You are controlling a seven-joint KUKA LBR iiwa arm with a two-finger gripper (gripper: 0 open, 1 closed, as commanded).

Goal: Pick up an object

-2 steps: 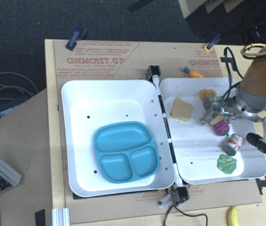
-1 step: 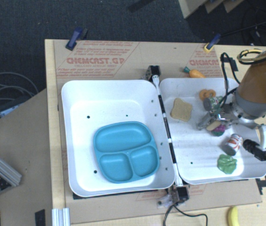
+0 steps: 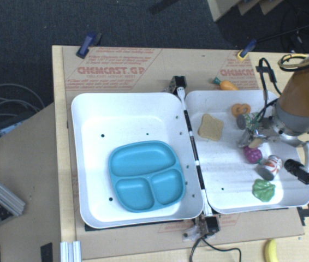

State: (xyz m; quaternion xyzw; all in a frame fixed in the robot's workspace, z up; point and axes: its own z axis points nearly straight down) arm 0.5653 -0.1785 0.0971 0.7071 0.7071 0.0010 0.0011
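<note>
grey arm (image 3: 302, 105), orange band, black cables

Everything sits around the right bin (image 3: 220, 192). To its left, touching, is the left bin (image 3: 89, 146), with a divided tray (image 3: 146, 174) in it. Inside the right bin lie a bread slice (image 3: 211, 127), a ring (image 3: 241, 109), a ball (image 3: 253, 155), a can (image 3: 271, 165) and a leafy piece (image 3: 263, 190). Behind it rests a carrot (image 3: 225, 84).

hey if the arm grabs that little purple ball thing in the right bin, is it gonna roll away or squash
The purple ball looks round and smooth, so a nudge would probably send it rolling across the flat floor of the right bin. It seems small, likely light. The small can close beside it might stop a roll that way. Whether it squashes can't be judged.
</note>
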